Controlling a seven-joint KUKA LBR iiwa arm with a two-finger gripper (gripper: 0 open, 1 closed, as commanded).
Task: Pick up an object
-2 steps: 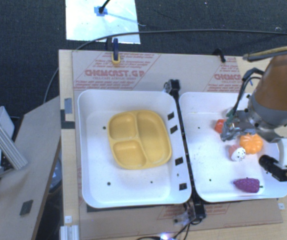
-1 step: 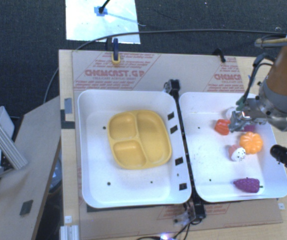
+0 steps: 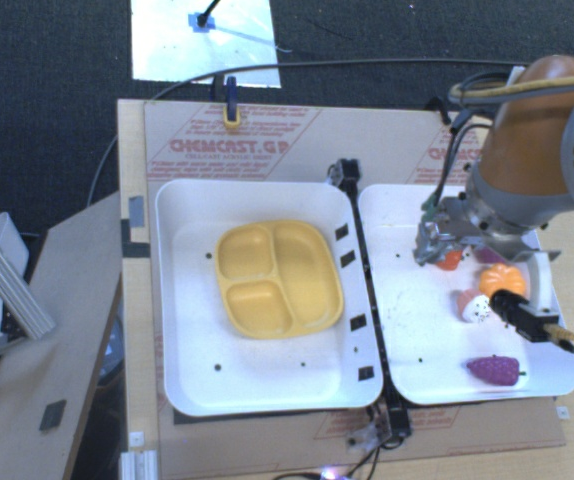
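Note:
My gripper (image 3: 430,252) hangs low over the upper middle of the right bin (image 3: 407,368), its metal fingers pointing down to the bin floor. A small orange-red object (image 3: 451,260) lies right beside the fingertips, on their right. A round orange toy (image 3: 501,279) sits a little further right, partly under the wrist. A white piece with dark dots (image 3: 474,308) lies below it. A purple bumpy fruit (image 3: 494,370) rests near the bin's front right corner. Nothing shows between the fingers.
The left bin (image 3: 182,368) holds a yellow three-compartment plate (image 3: 277,278). A black-tabbed divider (image 3: 359,268) runs between the bins. A reflective white sheet (image 3: 202,26) lies on the dark floor behind the bench.

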